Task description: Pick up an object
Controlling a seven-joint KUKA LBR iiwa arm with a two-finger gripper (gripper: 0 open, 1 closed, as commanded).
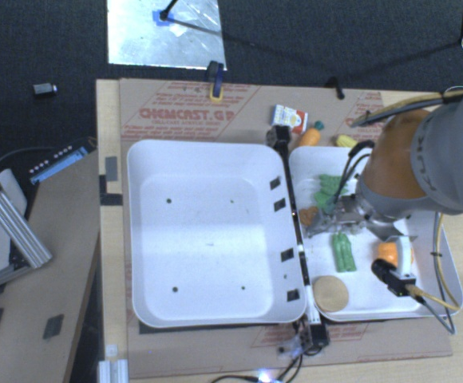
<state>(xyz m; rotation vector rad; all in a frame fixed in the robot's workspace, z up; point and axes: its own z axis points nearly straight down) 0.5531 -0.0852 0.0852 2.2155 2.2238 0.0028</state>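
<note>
The gripper (321, 220) is seen lowered beside a ridged green plastic piece (343, 251); finger state cannot be told.

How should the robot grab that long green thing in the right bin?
Probably from straight above, pinching across the narrow middle of the long green thing. It lies flat on the right bin floor, pointing up and down in the picture, so fingers fit on its long sides. The gripper hovers near its top end.
</note>
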